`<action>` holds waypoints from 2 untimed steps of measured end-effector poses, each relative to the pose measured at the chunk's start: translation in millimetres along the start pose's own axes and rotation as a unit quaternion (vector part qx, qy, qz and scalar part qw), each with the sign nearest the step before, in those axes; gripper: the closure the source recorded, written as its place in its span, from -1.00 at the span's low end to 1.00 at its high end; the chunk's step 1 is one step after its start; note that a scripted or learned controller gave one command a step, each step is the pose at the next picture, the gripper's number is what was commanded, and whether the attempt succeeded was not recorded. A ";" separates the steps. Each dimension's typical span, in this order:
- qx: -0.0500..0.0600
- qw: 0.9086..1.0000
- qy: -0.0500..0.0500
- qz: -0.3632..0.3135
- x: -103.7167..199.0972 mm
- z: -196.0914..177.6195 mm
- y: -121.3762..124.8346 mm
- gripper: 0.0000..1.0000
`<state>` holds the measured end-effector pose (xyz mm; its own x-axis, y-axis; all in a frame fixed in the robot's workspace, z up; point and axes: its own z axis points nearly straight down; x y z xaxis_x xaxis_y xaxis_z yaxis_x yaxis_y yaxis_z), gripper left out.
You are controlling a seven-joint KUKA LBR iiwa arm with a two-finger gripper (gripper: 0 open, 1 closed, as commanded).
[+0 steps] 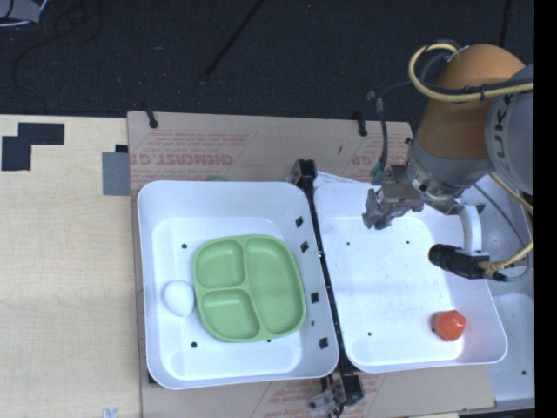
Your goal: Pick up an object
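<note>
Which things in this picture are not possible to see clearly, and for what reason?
- End effector, camera view: small and dark, so whether it is open or shut cannot be told.
- Orange object in the right bin: too small to identify.
- Printed text on the cardboard: upside down, partly covered by the left bin.

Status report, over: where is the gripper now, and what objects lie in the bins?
Gripper over right bin, upper part, nothing seen in it. Orange object at that bin's lower right, untouched. Left bin: green divided plate, white ball beside it.
</note>
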<state>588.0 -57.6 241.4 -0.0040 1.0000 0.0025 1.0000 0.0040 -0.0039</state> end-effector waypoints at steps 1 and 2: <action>0.001 1.000 0.000 0.000 45.1 12.5 -12.8 1.00; 0.001 1.000 0.000 0.000 98.6 23.2 -19.2 1.00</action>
<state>568.2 41.0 218.5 -0.0037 1.0000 0.0018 1.0000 0.0037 -0.0054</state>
